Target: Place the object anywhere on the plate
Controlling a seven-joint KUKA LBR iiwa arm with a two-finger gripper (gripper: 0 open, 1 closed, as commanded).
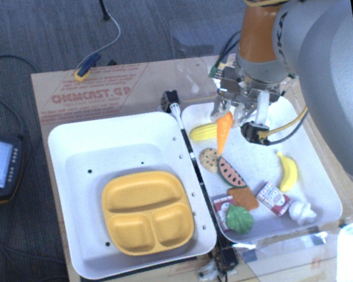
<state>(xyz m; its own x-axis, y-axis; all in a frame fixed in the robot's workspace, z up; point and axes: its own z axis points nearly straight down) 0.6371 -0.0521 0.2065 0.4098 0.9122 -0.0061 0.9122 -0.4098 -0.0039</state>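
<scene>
A yellow plate [148, 211] with three compartments lies in the left white bin [79, 152]. My gripper [230, 110] hovers over the far part of the right bin [311, 149], shut on an orange carrot [223, 133]. The carrot hangs tilted from between the fingers, with its tip pointing down and to the left, above the other toys. The grey arm with its orange band [263, 24] comes in from the upper right.
In the right bin lie a yellow corn piece [201, 131], a cookie [208, 158], a watermelon slice [232, 172], a banana [288, 172], a brown toast [243, 198], a green vegetable [239, 218], a red-white carton [273, 198] and a white item [301, 211]. A black divider clamp [171, 101] sits between the bins.
</scene>
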